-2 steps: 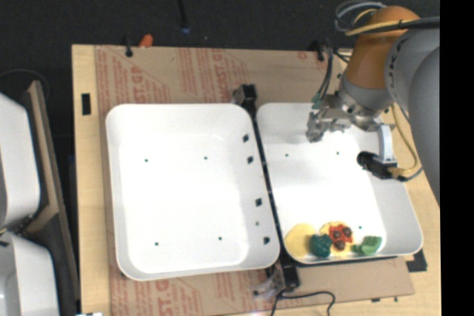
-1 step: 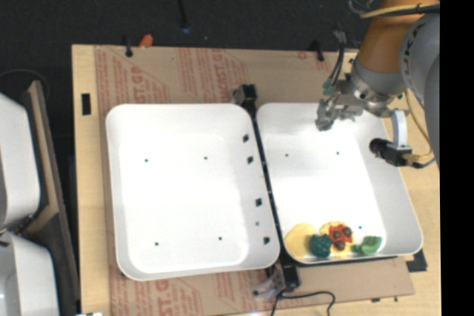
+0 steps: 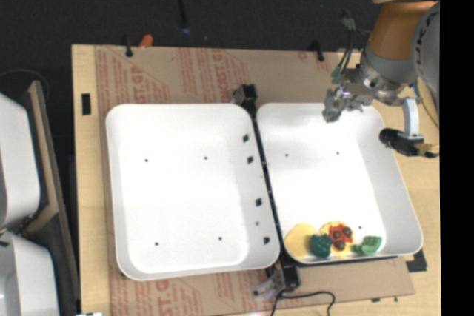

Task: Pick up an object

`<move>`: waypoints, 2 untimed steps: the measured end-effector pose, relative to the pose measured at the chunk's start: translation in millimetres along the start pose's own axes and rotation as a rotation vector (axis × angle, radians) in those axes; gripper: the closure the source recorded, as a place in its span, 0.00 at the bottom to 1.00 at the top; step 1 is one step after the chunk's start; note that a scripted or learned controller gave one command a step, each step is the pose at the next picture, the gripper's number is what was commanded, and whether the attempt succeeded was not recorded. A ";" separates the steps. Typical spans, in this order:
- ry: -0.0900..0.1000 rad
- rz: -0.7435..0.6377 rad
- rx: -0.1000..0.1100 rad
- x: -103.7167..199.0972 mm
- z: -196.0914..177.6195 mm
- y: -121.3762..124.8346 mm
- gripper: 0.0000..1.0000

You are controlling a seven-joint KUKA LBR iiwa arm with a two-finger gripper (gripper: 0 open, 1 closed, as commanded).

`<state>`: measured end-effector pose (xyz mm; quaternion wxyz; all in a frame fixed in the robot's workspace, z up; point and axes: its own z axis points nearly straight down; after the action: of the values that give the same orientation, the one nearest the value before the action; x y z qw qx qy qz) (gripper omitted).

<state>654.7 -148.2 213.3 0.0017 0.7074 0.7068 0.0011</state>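
A small heap of objects lies in the near corner of the right bin [image 3: 385, 181]: a pale yellow round piece [image 3: 298, 238], a dark teal lump [image 3: 320, 246], a red and orange piece [image 3: 340, 234] and a green piece [image 3: 368, 244]. My gripper [image 3: 333, 112] hangs over the far edge of the right bin, well away from the heap. Nothing shows between its fingers, and their gap is too small to judge.
The left bin [image 3: 185, 189] sits beside the right one, with black clips [image 3: 255, 181] along the shared edge. Both bins rest on a cardboard sheet [image 3: 178, 74] over the wooden bench. White containers [image 3: 18, 159] stand at the far left.
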 end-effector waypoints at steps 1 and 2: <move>0.001 -0.003 0.001 50.7 -16.0 -14.2 1.00; 0.002 -0.004 0.003 100.6 -8.6 -25.8 1.00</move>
<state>629.0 -47.6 221.8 -0.0002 0.7061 0.7081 0.0005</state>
